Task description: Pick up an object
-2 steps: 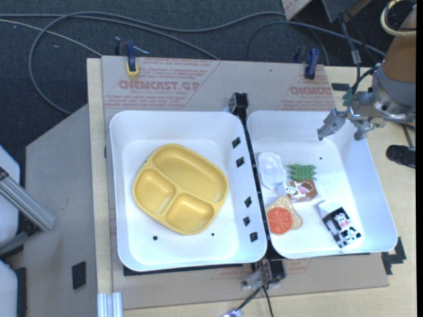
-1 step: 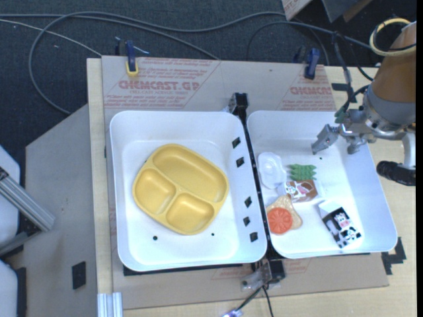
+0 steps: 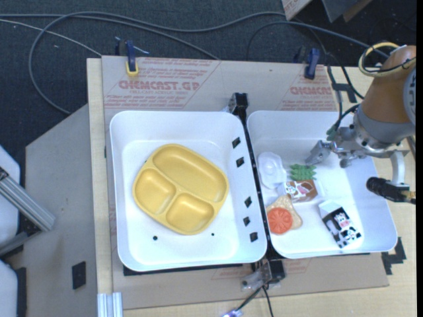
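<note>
1. A metal clamp (image 3: 264, 274) is sitting at the table's (image 3: 178, 83) front edge, just below the seam between the two white bins.
2. The left bin (image 3: 125, 144) is holding a yellow divided plate (image 3: 180, 188), lying flat near its middle.
3. The right bin (image 3: 370, 233) is carrying a black-and-white carton (image 3: 341, 226) near its front right, with an orange round piece (image 3: 280, 220), a brown-and-red item (image 3: 301, 191), a green toy (image 3: 303, 172) and a clear white object (image 3: 269, 168) clustered by its left wall.
4. The hand (image 3: 330, 152) is hovering over the right bin's far part, just right of the green toy; whether its fingers are apart or together, I cannot tell.
5. Blue clamps (image 3: 130, 50) are gripping the table's far edge; beyond, cables (image 3: 59, 25) are trailing across dark carpet (image 3: 198, 5).
</note>
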Available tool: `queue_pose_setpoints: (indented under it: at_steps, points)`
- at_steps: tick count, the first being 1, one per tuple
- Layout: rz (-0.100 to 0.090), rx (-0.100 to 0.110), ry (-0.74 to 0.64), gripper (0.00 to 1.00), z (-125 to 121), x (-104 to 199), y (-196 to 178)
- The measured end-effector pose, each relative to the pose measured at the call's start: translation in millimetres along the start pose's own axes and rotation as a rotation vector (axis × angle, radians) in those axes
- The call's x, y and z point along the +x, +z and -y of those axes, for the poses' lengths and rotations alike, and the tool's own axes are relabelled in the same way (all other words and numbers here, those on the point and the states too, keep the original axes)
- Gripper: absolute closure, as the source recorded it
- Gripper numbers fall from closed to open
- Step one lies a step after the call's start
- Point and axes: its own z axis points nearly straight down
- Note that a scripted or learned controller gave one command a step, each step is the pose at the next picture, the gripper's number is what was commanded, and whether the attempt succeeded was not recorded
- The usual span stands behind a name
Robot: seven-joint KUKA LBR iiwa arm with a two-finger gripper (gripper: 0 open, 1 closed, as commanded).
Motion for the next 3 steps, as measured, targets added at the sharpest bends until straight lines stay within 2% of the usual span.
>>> queue_pose_setpoints:
  at_steps: [1, 2, 3]
  points:
    - [-0.001, -0.009, 0.0, 0.0, -2.5, 0.5, 35.6]
    - [0.001, -0.022, -0.002, 1.0, -6.8, 1.0, 18.4]
    - [0.005, -0.013, -0.001, 1.0, -11.0, -9.2, -34.3]
